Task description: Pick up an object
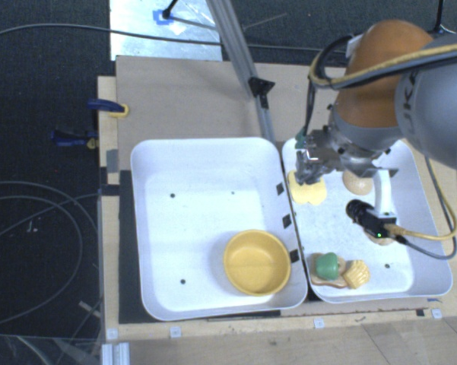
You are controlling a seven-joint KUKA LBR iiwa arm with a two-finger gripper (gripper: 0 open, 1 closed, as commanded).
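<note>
end effector [310,167] low over pale yellow piece [307,192] in right bin [433,280], lined up for grasping | opening and hold: cannot tell

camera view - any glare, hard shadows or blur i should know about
Camera view: lighting is even and soft, with no hard shadows in either white bin; a bright washed-out patch of floor glares at the top; the yellow bowl and the green and tan toy look slightly soft; the gripper is dark and low in detail over the pale yellow object.
</note>
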